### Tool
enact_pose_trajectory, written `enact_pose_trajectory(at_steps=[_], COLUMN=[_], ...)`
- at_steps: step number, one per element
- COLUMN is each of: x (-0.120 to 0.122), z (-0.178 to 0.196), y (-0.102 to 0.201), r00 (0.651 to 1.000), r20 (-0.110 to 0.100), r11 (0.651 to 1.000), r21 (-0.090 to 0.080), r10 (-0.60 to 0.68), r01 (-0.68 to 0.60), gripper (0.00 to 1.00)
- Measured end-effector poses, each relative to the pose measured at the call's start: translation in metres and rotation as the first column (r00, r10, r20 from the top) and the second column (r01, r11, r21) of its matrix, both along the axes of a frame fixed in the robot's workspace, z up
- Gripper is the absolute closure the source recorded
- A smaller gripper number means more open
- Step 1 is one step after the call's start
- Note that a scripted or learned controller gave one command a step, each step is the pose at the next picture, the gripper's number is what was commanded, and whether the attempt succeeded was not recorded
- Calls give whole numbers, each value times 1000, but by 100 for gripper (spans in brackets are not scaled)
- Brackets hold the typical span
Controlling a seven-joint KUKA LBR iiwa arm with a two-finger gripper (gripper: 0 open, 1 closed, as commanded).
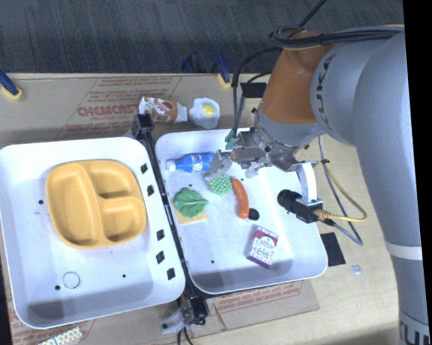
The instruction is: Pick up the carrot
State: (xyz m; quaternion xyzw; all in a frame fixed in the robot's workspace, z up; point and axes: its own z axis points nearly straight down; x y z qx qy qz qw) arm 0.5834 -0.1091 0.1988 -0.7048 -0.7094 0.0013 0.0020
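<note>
The carrot (241, 197) is a short orange stick lying nearly upright in the picture, in the middle of the right bin (305, 261). My gripper (233, 159) hangs at the bin's far side, just above the carrot's upper end, apart from it. Nothing shows in its grasp. The grey arm with its orange band comes in from the upper right and covers the bin's far right corner.
Around the carrot lie a green knobbly toy (219, 183), a blue bottle (192, 162), a green leaf on a yellow slice (190, 203) and a purple packet (263, 246). The left bin (20, 243) holds a yellow divided plate (96, 201). A fried-egg toy (205, 111) sits behind the bins.
</note>
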Motion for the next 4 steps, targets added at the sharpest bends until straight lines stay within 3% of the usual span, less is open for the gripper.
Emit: enact_pose_trajectory(at_steps=[1, 2, 3, 4], x=[-7, -7, -4, -48], z=[-108, -98, 78, 11], y=[-50, -49, -3, 76], r00=[988, 988, 973, 992], r20=[0, -2, 4, -1], r11=[988, 988, 973, 992], r21=[-1, -1, -1, -1], r10=[-156, -152, -231, -126], r01=[156, 152, 231, 126], gripper=[0, 100, 100, 100])
